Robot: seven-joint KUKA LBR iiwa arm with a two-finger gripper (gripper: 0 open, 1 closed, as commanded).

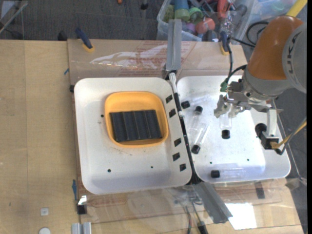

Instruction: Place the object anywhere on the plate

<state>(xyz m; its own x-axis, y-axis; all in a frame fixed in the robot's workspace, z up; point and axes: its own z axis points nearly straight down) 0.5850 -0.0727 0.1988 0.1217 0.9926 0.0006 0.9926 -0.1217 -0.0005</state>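
Two white bins (97, 172) hold one orange plate (135, 101), one black block (136, 126).

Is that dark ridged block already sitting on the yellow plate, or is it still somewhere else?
On it. The dark ridged block lies flat inside the yellow plate, in the left bin, while the gripper is over the right bin.

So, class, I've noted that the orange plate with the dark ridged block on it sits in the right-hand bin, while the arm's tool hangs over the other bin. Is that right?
Not quite. The camera view shows the orange plate, carrying the dark ridged block, in the left-hand bin, not the right. The tool hangs over the other, right-hand bin.
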